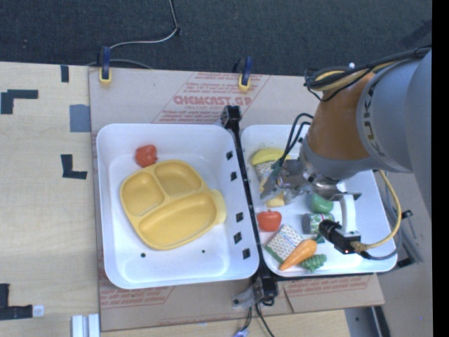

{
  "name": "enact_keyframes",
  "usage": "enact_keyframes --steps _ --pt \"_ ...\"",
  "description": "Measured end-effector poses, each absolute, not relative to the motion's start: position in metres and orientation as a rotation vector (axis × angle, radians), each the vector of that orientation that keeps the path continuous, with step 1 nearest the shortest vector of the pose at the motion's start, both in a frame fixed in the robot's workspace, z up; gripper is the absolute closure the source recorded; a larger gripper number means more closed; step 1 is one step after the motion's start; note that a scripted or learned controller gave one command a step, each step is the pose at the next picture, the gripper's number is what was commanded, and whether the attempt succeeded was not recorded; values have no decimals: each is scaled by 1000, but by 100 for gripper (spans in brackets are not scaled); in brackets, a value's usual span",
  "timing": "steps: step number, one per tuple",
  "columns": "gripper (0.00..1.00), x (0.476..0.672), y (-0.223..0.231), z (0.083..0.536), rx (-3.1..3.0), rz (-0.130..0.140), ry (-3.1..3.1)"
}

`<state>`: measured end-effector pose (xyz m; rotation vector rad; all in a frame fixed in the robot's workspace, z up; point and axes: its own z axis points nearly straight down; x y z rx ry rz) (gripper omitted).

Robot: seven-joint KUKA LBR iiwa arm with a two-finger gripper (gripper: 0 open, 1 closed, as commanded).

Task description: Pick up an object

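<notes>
the camera looks down at a slant on two white bins side by side. the left bin [112, 258] holds a yellow divided plate [168, 202] lying flat, with a small red tomato [146, 155] just beside its upper left edge. the right bin [379, 262] holds the clutter: a banana [265, 156] near the top left, a second red tomato [269, 220] by the divider, a patterned sponge [284, 243] just below it, an orange carrot [300, 253] lying slantwise from lower left to upper right, and a green piece [321, 204] under the arm's wrist.

the grey arm with its orange band reaches in from the right, and the gripper [275, 185] is down in the upper left part of the right bin, between the banana and the tomato. its tip is blurred and crowded by pale objects, so whether it is clamped on anything cannot be told; probably a small yellowish piece [276, 201] lies right at it.

the nearest clear target, the tomato in the right bin, lies just below the gripper toward the near edge; being round, it gives no long axis to line up with. the banana lies just above it, running roughly crosswise.
</notes>
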<state>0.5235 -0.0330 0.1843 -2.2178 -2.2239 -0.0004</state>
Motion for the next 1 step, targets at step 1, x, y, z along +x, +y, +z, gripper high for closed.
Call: enact_keyframes --steps 1 --pt "100 559 5 199 -2218 1 -2223"
